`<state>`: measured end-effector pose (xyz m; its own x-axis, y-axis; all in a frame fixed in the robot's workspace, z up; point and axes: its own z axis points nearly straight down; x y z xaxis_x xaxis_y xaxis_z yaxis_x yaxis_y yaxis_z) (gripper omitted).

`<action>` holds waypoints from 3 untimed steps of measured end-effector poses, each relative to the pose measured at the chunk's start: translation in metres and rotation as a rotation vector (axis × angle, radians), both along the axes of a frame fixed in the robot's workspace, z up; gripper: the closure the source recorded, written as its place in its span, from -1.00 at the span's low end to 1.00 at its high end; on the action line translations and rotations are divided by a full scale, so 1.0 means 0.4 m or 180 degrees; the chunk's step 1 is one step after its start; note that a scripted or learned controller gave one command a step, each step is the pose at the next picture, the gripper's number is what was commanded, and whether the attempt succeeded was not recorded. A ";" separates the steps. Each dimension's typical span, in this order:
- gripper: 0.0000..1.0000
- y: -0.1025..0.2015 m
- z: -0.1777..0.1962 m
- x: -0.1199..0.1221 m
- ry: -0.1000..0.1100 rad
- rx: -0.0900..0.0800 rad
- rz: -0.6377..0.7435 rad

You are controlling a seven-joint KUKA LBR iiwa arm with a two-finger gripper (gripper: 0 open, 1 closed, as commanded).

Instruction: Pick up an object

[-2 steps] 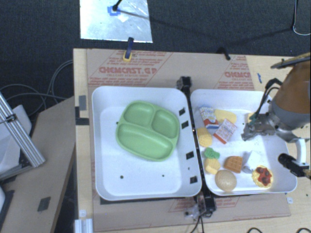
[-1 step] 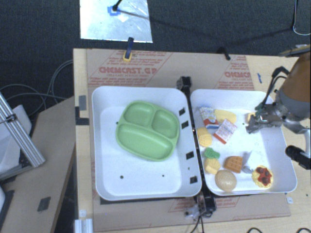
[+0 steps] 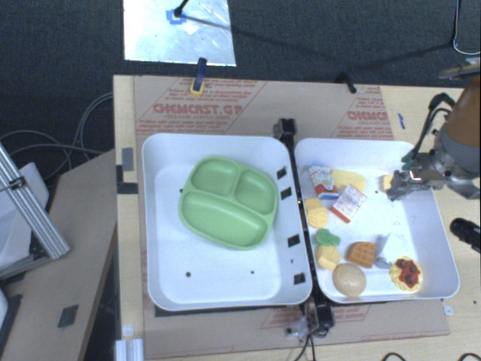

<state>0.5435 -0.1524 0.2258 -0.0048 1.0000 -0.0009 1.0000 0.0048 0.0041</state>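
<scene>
Gripper [image 3: 397,185] is hanging over the right bin [image 3: 440,232], upper right part; can't tell how it's set at this res, nothing visibly held. Toy food is sitting left of and below it: yellow piece [image 3: 349,178] nearest, just left; red/white packet [image 3: 348,203] beyond; waffle [image 3: 361,253], round bun [image 3: 349,280], pizza slice [image 3: 406,273] lower down. Judging: all light, stiff plastic, prob slippery, not fragile. Yellow piece looks easiest, pinch across its short width. Green divided plate [image 3: 229,201] is lying in the left bin [image 3: 169,277], well apart.
</scene>
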 end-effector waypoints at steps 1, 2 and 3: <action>1.00 0.124 0.023 0.034 0.0002 0.0006 0.0015; 1.00 0.254 -0.012 0.093 0.0003 0.0007 0.0017; 1.00 0.386 -0.030 0.132 0.0003 0.0006 0.0014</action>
